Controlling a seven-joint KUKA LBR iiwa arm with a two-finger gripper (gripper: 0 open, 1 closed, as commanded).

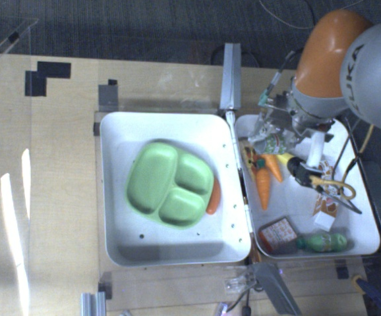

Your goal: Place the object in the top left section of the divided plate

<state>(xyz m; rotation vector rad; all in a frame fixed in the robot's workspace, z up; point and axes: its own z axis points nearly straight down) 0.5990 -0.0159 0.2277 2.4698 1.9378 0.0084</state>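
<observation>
The green divided plate [169,184] lies in the left bin [118,242]; an orange carrot [213,199] touches its right edge. The gripper [269,139] hangs over the right bin [368,232].

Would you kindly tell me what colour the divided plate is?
Light green; the divided plate shows in the camera view, in the left bin.

Two bins sit side by side on the bench [45,196]. In the left bin [118,242] lies the divided plate [167,183], with a carrot-shaped piece [213,198] touching its right edge. The right bin [368,232] holds another carrot [263,186] near its left wall, a small box [279,232] and a bottle [322,243] along the near side (the bottle right of the box).
</observation>
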